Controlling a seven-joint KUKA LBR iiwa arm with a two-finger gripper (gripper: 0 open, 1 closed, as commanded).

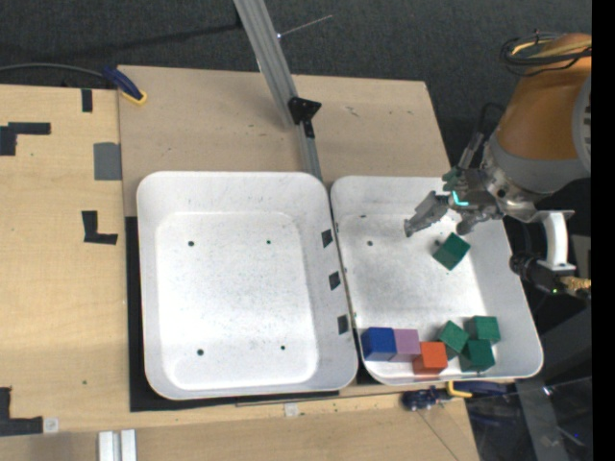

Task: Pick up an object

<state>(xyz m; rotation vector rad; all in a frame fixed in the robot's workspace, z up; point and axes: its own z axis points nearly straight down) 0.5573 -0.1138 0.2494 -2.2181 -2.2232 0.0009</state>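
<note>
My gripper (444, 224) hangs over the upper part of the right bin (384, 277), open, with its fingers splayed left and right. A dark green block (450, 252) sits tilted just below the fingertips, beside them and not between them. Whether it rests on the bin floor I cannot tell. Along the bin's near edge lie a blue cube (379, 342), a purple cube (407, 341), an orange cube (432, 355) and three green blocks (477, 353).
The left bin (154, 286) stands beside the right one, sharing a raised rim. A slanted metal pole (274, 56) runs down to the bins' far junction. The arm's orange-banded body (543, 113) fills the upper right.
</note>
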